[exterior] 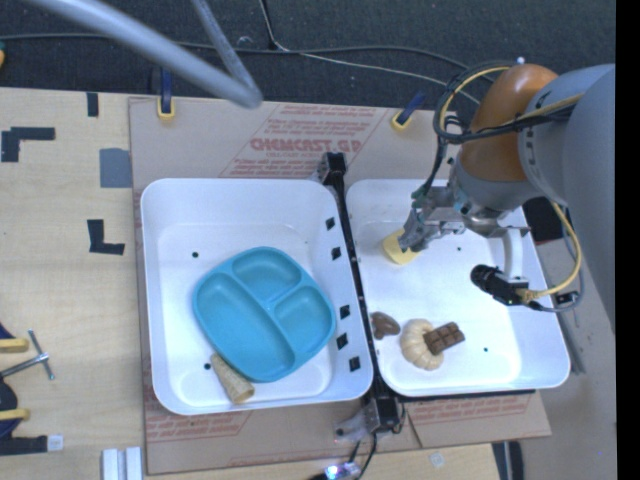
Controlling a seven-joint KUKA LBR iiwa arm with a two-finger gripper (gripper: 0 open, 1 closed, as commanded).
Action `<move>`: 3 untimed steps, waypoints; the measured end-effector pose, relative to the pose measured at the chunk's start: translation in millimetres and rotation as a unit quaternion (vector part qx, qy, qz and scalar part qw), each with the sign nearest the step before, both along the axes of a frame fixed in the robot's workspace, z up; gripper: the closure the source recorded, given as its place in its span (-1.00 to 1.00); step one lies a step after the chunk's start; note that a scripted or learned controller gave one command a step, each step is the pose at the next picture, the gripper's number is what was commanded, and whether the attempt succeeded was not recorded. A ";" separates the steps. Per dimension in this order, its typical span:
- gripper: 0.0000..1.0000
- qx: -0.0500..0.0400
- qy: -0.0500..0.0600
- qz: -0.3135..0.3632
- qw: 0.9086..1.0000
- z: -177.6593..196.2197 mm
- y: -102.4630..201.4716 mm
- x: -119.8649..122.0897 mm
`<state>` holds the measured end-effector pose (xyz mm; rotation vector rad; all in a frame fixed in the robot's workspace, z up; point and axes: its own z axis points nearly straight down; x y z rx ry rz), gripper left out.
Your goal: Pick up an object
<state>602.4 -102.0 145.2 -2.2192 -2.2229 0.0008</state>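
My gripper [413, 240] hangs low over the upper left part of the right bin [540, 368]. Its tips sit right at a small pale yellow object [398, 253] lying on the bin floor. Whether that object is between the tips cannot be made out. Lower in the same bin lie a small brown piece [384, 323], a cream doughnut-like object [417, 345] and a dark brown block [444, 339] leaning against it. The left bin [165, 218] holds a blue divided plate [264, 311] and a tan cone-shaped object [231, 379] at the plate's lower left.
A black divider strip [345, 268] runs between the two bins. A black cable and connector [505, 286] hang from the arm over the right bin's right half. Grey metal bars [130, 33] cross the upper left. Cardboard [300, 138] lies beneath the bins.
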 end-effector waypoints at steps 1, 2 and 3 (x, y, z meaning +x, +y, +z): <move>1.00 0.000 0.000 0.000 1.000 55.9 2.2 8.4; 1.00 0.000 0.000 0.000 1.000 99.4 6.3 14.8; 1.00 0.000 0.000 0.000 1.000 129.1 6.4 15.0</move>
